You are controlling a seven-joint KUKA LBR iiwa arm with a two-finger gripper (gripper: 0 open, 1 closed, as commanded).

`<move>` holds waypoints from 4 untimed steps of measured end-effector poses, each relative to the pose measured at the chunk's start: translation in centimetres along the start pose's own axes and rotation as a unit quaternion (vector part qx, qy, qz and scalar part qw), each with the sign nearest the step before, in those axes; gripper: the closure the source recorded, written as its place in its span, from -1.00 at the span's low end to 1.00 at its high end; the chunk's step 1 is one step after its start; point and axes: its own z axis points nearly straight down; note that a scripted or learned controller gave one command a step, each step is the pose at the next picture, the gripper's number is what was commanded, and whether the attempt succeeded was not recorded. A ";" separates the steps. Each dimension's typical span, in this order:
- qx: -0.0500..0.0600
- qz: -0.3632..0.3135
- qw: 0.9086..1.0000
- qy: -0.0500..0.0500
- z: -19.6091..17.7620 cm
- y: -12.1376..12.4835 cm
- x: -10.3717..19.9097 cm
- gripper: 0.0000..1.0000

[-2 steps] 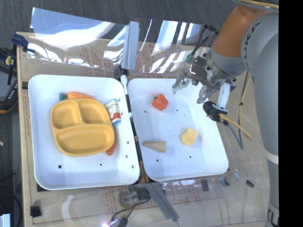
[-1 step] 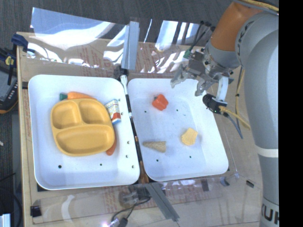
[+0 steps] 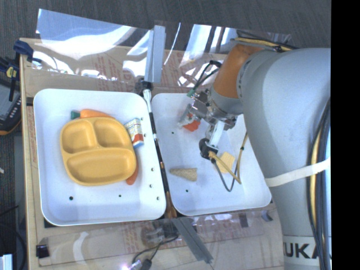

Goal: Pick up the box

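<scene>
Camera view looks down at a slant on the tabletop (image 3: 101, 246). The grey arm (image 3: 281, 111) is the biggest thing in it, well to the view's right of the tray (image 3: 98, 151). Its orange band (image 3: 230, 75) sits above and to the right of the tray.

The left bin (image 3: 50, 201) holds the tray near its middle. The right bin (image 3: 247, 198) lies just beside it, past the two walls to the tray's right. The tray is yellow and lies flat, with two compartments above one long one.

A carrot (image 3: 93, 114) pokes out from behind the tray's top edge, green end to the left. A pale wedge (image 3: 184, 174) lies in the right bin, level with the tray's lower edge.

The gripper (image 3: 190, 114) hangs over the upper part of the right bin, level with the tray's top edge. Whether it is open or closed cannot be told. A red piece (image 3: 192, 126) lies right under it, and I cannot tell if the two touch.

The box (image 3: 134, 133) is small and white with a red label. It lies in the left bin, touching the tray's right edge and well apart from the gripper. An orange scrap (image 3: 131, 179) peeks out at the tray's lower right corner.
</scene>
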 end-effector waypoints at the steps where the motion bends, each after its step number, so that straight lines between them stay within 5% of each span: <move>1: 0.001 -0.002 1.000 0.000 -1.0 0.0 0.1 1.00; 2: 0.001 -0.002 1.000 0.000 -1.0 0.0 0.1 -1.00; 3: -0.002 -0.078 0.997 0.000 -7.8 3.8 -1.6 -1.00; 4: 0.001 0.065 0.998 -0.001 0.0 -1.7 5.2 -1.00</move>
